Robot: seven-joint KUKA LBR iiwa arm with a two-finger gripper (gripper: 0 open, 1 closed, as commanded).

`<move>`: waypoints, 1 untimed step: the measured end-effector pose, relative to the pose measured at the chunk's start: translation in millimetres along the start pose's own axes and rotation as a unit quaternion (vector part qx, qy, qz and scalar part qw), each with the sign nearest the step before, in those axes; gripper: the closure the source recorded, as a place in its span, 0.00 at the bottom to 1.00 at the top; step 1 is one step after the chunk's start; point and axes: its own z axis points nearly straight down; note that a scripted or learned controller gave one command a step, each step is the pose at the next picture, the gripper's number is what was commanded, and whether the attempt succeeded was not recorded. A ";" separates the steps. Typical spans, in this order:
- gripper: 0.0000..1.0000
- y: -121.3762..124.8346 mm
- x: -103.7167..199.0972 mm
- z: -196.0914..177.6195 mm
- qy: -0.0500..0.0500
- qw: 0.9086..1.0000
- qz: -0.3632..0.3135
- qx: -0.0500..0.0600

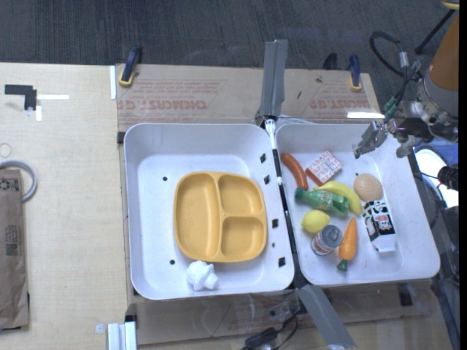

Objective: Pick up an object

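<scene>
— Two fingers on my gripper (384,140) spread open, gripping nothing, up beyond the egg (368,187).
— And the milk carton (379,224)?
— Just below that egg, lying flat.

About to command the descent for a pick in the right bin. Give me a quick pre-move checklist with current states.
1. Two-finger gripper above the right white bin: ok, over its far edge.
2. Nothing between the fingers: ok, they look spread and empty.
3. Gripper over a target: not ok; the beige egg-shaped object lies nearer the camera.
4. Targets separated: not ok; the yellow banana, green bottle and yellow lemon crowd together.
5. White milk carton free on its sides: ok.
</scene>
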 end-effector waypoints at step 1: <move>0.00 -0.7 -15.1 152.6 0.000 0.998 -0.056 0.000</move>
